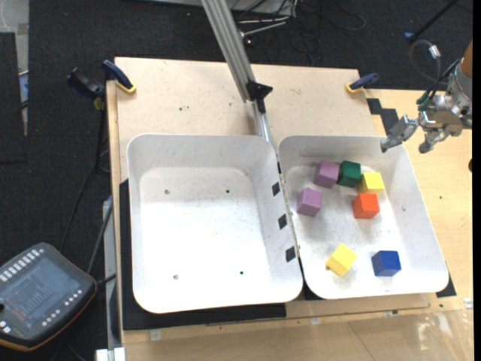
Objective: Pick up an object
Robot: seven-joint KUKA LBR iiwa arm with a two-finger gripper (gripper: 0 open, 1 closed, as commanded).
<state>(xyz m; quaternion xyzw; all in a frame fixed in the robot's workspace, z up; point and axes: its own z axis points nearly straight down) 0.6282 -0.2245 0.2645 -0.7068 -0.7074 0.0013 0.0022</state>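
- Gripper (409, 138) hangs at the upper right, over the top right corner of the right bin (421, 201); its two fingers stand spread apart with nothing between them.
- Blocks lie only in the right bin. Near its top edge a purple block (327, 173), a green block (349, 173) and a small yellow block (373, 181) sit in a tight row, touching or nearly so.
- An orange block (366, 205) sits just below the small yellow one, close to it.
- A second purple block (309, 201) lies by itself toward the bin's left wall, with bare floor on most sides.
- A larger yellow block (341, 260) and a blue block (385, 263) lie near the bottom rim, apart from each other and well apart from the upper cluster.
- The left bin (139, 224) touches the right bin along their shared middle edge.
- The surface (188, 96) shows bare board behind both bins, with a slanted metal pole (225, 32) crossing it toward the bins' junction.
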